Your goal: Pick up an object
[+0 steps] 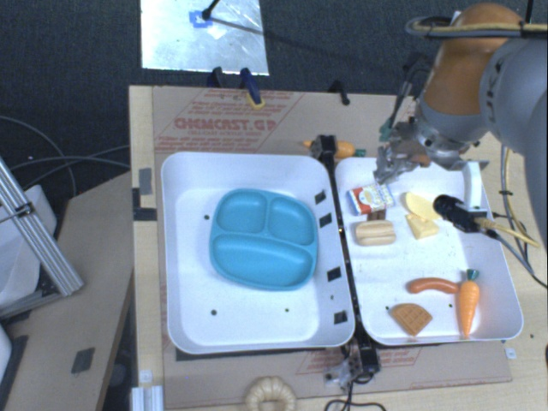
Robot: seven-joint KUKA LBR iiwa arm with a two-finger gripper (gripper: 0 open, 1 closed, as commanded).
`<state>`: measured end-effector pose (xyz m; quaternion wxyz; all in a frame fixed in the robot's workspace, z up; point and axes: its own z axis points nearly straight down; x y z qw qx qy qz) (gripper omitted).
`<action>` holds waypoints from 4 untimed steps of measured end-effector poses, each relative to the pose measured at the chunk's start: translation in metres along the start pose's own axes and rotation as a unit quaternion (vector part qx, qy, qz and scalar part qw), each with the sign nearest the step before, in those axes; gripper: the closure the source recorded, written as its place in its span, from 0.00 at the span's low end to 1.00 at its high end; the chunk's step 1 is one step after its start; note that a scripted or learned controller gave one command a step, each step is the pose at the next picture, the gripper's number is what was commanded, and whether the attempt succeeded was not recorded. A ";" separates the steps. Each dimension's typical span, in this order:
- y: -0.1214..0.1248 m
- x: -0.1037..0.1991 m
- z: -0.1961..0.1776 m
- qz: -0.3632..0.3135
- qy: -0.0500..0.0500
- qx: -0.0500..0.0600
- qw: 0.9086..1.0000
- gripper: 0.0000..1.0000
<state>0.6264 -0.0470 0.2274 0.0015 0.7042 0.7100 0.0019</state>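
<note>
While the two-finger gripper (384,171) hangs over the right white bin (497,319), finger state cannot be told | target judged the red-and-white small carton (370,199) just below it — a centred, straight descent is advised | counted: one blue divided plastic tray (264,238) — one orange toy carrot (467,302), one red sausage (432,286)

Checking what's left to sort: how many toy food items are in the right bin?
6, possibly more behind the arm: milk carton, bread roll, cheese, sausage, carrot, waffle cracker.
</note>
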 end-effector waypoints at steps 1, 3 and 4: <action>0.001 0.031 -0.004 0.000 0.000 0.001 1.000 1.00; -0.003 0.017 0.008 0.004 -0.001 0.002 1.000 1.00; -0.005 0.022 0.004 0.002 0.000 0.001 1.000 1.00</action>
